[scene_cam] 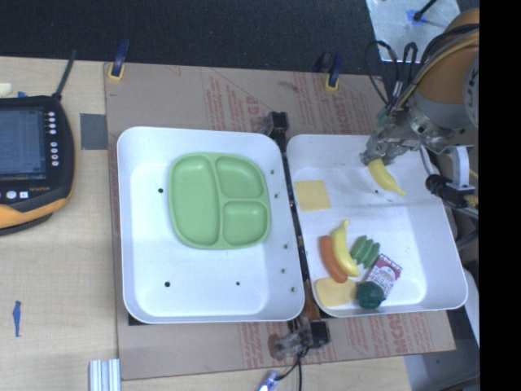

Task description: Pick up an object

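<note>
The grey arm with its orange band reaches in over the far right corner of the table, and its two-finger gripper [383, 158] hangs above the far part of the right-hand shallow white bin [435, 218]. A small yellow plastic banana [386, 176] sits between the jaws, which are narrowed on its upper end, the rest of it slanting down toward the bin's right wall; whether it touches the bin floor cannot be told. In the same bin a flat pale yellow square [313, 195] lies near the left wall. Toward the near edge lies a cluster: an orange carrot-shaped toy [331, 258] touching a second yellow banana [344, 251], a green ridged vegetable piece [365, 251] just beside them, a red and white packet [385, 274], a dark green round piece [370, 296] and a yellow wedge [332, 292]. The left-hand white bin [142, 243] carries a light green divided plastic plate [219, 199]. An orange and black handheld control pendant [28, 161] rests by the table's left edge.
</note>
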Controlling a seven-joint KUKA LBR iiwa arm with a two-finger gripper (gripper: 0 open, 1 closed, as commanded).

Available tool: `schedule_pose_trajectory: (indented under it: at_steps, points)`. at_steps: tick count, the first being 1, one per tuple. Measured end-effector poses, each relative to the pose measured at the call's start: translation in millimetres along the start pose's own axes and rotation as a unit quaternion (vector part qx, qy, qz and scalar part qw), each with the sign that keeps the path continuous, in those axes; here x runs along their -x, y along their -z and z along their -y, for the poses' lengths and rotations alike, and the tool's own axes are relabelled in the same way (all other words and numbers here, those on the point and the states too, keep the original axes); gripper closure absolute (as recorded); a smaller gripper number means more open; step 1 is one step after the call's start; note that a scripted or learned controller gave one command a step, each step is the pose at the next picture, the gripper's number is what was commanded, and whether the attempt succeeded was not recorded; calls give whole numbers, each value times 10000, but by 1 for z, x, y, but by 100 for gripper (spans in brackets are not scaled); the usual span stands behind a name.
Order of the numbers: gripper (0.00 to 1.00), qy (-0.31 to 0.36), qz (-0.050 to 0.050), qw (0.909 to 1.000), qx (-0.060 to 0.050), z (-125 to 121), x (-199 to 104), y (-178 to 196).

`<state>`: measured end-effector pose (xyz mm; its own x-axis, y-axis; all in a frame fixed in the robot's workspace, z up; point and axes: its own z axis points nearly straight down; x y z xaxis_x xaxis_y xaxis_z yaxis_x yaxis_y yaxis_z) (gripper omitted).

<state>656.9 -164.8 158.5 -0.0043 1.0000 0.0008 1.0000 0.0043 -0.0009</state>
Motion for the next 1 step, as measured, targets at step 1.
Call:
schedule_pose_trajectory:
  at_steps: [1]
  points:
    - [100, 13, 6, 10000, -18, 31, -51, 19]
